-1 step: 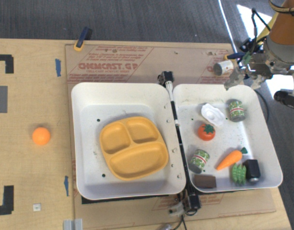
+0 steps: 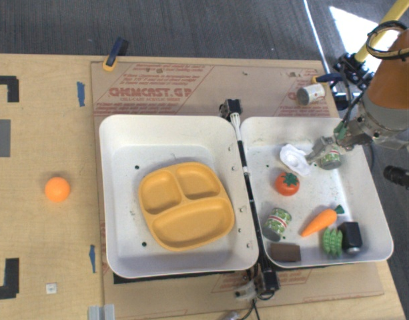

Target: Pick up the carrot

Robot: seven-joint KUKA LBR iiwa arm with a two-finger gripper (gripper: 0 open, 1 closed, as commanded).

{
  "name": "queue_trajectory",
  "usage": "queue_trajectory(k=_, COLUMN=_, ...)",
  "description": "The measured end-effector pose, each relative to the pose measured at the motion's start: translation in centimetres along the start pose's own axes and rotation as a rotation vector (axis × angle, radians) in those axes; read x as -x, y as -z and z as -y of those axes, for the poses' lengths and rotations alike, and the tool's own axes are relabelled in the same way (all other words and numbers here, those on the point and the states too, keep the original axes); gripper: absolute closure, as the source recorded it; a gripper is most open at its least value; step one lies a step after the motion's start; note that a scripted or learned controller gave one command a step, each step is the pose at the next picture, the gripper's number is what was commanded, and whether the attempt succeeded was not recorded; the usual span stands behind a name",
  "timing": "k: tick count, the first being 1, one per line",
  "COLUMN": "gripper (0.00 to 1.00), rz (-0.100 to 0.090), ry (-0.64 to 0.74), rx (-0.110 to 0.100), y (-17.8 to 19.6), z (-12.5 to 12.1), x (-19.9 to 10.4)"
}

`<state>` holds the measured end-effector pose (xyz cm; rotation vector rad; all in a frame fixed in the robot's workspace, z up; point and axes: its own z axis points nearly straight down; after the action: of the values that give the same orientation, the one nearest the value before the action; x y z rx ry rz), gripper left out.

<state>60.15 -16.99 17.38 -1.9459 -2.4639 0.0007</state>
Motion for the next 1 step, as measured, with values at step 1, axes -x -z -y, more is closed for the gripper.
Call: queue_trajectory(k=1, gripper=0.0, rz=0.001, ry=-0.061, rx=0.001, y=-7.51, z=6.31, x=-3.4)
